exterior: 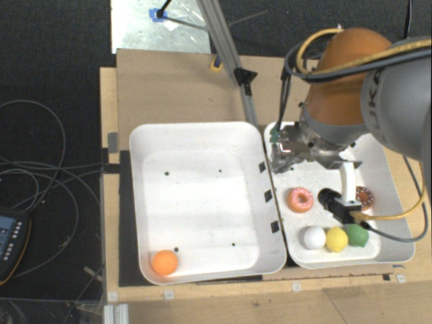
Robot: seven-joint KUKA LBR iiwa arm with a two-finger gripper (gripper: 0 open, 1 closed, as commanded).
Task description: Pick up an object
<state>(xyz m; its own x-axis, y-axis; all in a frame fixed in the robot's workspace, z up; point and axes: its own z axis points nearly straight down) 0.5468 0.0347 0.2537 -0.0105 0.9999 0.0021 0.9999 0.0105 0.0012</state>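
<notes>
The right bin (395, 248) holds a pink frosted donut (300, 200), a white ball (314, 237), a yellow ball (336, 239) and a green object (358, 235) in a row near its front. A brown donut (365, 196) lies partly hidden behind a white and black part of the arm. An orange ball (164, 262) sits alone in the front left corner of the left bin (196, 147). My gripper (285, 151) hangs over the back left corner of the right bin, behind the pink donut and apart from it. Nothing shows in its grasp.
The grey arm with its orange band (347, 73) covers the back of the right bin. A yellow cable (398, 216) loops over that bin's right side. A slanted metal pole (226, 39) stands behind the bins. Loose cables lie on the dark floor at the left.
</notes>
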